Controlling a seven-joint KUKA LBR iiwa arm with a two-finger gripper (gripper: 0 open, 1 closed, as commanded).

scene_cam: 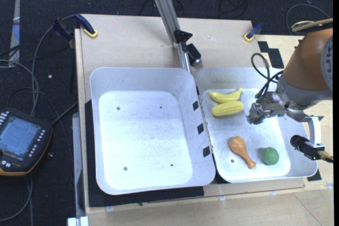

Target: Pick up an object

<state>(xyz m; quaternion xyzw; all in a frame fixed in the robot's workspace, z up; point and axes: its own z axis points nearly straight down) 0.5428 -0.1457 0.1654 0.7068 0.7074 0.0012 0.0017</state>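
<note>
Fingers, spread unclear, beside corn; open floor around drumstick.

I have 1 arm in view, coming in from the right edge of the camera view. Its upper part is the orange band, a broad rounded section at the top right, and below that the grey wrist housing narrows toward the tool. A black cable loops off the wrist on its left side. The gripper hangs at the end of the wrist, pointing down and to the left, a dark grey metallic cluster. From this slanted overhead angle I cannot make out the gap at its tip. I see nothing clamped in it.
</note>
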